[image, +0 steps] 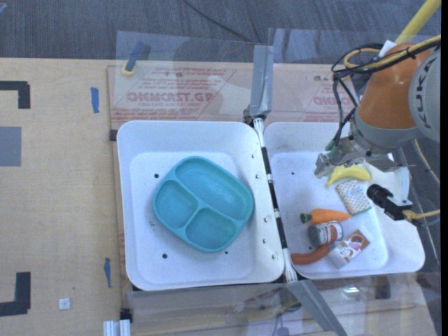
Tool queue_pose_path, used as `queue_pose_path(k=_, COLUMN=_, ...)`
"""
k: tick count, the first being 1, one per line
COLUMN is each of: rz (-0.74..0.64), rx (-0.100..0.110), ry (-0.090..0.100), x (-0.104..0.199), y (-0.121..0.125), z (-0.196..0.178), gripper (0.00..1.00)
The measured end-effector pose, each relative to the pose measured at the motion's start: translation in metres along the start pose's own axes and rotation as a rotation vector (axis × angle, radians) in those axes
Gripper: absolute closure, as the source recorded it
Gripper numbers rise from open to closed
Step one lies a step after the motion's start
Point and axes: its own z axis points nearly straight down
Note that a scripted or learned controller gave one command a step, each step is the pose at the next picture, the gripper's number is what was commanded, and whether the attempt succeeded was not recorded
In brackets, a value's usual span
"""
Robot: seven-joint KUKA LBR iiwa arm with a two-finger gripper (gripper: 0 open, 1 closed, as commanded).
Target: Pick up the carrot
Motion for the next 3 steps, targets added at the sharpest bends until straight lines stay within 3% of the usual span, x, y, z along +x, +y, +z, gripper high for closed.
queue_pose_path(k=1, rz=0.364, rx=0.007, ry=0.002, x=-0.009, y=-0.001, z=0.039, gripper=1.00)
queue_pose_path(k=2, rz=0.424, rx=0.002, ry=-0.001, x=-0.007, y=-0.008, z=-0.002, gripper=1.00)
queue_pose_path(k=3, rz=0.424, rx=0.002, ry=-0.001, x=-0.007, y=-0.008, z=-0.002, gripper=0.00)
